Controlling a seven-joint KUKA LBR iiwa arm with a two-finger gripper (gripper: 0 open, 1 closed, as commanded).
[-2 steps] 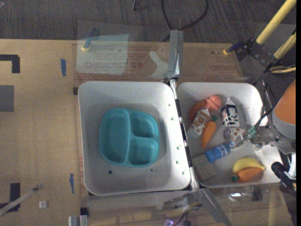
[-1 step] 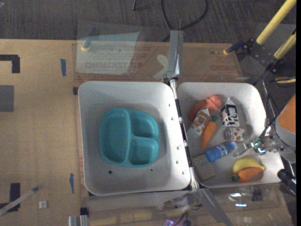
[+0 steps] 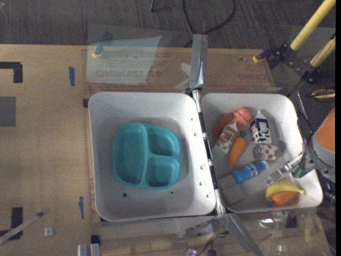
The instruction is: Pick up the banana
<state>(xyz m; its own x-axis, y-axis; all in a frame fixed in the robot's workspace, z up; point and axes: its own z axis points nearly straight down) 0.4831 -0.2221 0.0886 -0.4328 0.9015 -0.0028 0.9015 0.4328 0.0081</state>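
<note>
The yellow banana (image 3: 284, 188) lies in the front right corner of the right bin (image 3: 290, 104), resting against an orange fruit (image 3: 283, 198). My gripper (image 3: 284, 172) hangs just above and behind the banana, reaching in from the right under the orange-banded wrist (image 3: 326, 137). Nothing shows held in it.
The right bin also holds a blue bottle (image 3: 249, 172), a carrot (image 3: 237, 149), a small can (image 3: 265, 152), a black-and-white carton (image 3: 260, 130), a brown carton (image 3: 226, 138), a peach (image 3: 243, 116) and a grey sponge (image 3: 232, 190). A teal divided plate (image 3: 146, 155) sits in the left bin (image 3: 101, 143).
</note>
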